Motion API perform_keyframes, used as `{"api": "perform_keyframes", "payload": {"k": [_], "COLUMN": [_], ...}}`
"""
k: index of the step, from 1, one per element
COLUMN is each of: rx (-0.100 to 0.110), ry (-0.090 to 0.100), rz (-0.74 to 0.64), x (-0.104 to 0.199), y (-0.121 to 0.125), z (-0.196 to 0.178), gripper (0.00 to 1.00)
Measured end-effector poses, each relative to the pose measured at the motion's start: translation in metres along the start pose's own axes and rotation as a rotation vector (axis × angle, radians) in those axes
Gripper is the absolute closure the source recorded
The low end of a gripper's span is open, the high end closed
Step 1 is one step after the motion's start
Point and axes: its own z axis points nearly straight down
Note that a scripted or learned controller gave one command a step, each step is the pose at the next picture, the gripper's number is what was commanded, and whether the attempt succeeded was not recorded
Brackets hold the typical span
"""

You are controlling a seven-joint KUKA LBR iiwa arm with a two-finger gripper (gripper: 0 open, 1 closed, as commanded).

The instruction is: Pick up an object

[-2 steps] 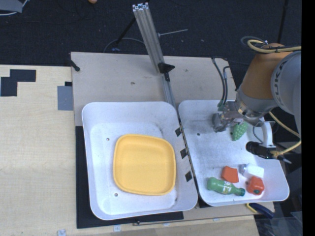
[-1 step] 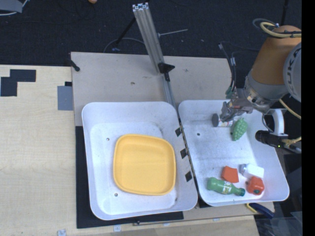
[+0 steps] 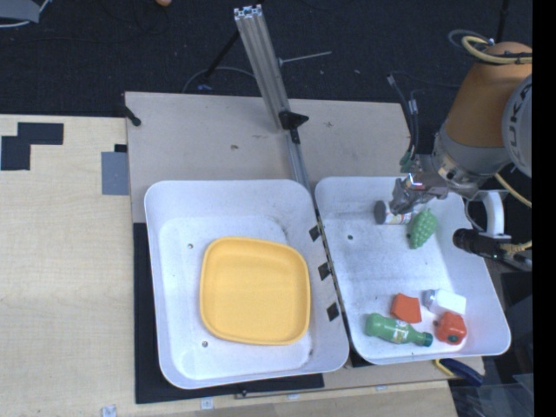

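Note:
My gripper point(image 3: 398, 208) hangs low over the back of the right bin point(image 3: 373, 268), its tips close to the bin floor. A small yellowish piece shows at the fingertips, but I cannot make out whether it is gripped. A green bumpy object point(image 3: 422, 229) lies just right of the gripper. Near the bin's front edge lie a green bottle point(image 3: 397, 330), an orange block point(image 3: 406, 307), a white piece point(image 3: 445, 301) and a red-orange object point(image 3: 451, 327).
The left bin point(image 3: 174, 207) holds a yellow square plate point(image 3: 255, 289). A metal rail point(image 3: 269, 68) slants up from between the two bins at the back. Cables and a black fitting point(image 3: 486, 246) sit by the right bin's right rim.

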Motion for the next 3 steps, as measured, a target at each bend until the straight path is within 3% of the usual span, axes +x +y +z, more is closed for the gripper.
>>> {"api": "perform_keyframes", "payload": {"k": [3], "rx": [-0.001], "ry": [0.001], "rz": [-0.004], "x": [0.161], "y": [0.002], "z": [-0.022], "gripper": [1.00]}}
